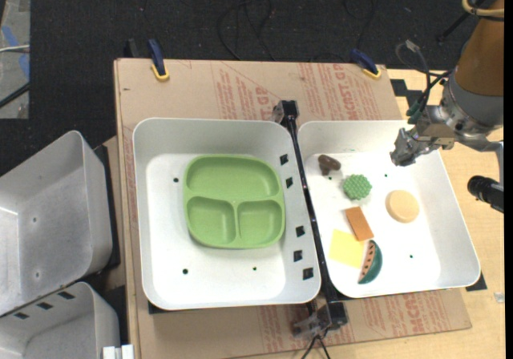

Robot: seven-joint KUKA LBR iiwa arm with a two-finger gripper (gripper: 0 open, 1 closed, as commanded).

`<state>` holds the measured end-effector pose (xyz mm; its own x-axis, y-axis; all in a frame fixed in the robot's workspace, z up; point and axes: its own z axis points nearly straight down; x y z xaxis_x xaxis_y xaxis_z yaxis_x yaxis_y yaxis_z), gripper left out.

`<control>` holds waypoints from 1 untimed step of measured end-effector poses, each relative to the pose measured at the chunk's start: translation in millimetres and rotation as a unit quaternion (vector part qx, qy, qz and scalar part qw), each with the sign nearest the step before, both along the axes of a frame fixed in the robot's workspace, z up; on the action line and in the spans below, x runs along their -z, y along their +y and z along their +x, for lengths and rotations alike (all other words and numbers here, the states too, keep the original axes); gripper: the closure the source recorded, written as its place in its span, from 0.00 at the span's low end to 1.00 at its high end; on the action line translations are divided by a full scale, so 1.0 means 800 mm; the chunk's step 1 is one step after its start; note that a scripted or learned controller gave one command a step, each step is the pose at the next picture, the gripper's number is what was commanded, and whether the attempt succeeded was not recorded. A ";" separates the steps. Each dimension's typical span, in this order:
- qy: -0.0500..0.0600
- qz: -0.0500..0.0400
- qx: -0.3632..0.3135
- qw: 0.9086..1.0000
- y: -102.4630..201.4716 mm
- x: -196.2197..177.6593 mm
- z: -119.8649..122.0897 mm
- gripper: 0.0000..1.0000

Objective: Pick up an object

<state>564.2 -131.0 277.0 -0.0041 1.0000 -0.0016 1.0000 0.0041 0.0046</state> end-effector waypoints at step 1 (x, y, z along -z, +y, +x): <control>0.003 0.002 -0.002 1.000 0.077 0.005 -0.001 1.00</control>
